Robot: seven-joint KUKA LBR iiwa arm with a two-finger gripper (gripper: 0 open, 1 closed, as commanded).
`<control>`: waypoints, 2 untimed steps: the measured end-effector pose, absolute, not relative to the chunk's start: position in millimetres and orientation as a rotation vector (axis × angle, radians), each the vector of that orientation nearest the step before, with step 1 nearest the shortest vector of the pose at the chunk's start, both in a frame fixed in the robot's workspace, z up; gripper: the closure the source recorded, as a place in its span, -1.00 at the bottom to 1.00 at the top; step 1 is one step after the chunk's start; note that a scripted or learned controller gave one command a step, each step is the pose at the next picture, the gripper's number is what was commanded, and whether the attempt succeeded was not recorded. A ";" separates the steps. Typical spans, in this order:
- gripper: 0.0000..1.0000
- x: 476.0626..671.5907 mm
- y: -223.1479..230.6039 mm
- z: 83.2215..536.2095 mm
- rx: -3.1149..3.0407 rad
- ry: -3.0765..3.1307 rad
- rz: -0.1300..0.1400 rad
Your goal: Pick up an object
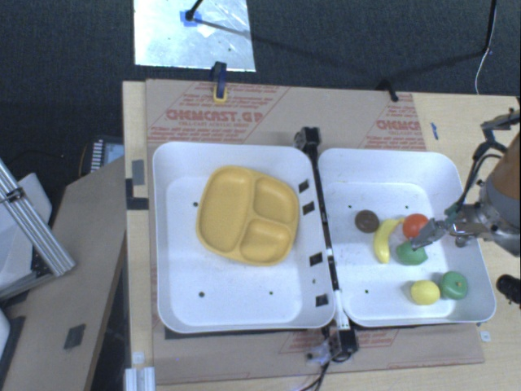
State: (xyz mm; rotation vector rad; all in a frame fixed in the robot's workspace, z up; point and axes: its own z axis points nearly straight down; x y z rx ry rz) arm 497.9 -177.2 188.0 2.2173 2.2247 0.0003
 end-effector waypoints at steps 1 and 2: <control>-1.00 499.4 -173.5 125.8 2.222 2.225 -0.001; -1.00 499.5 -173.1 82.1 2.222 2.224 -0.001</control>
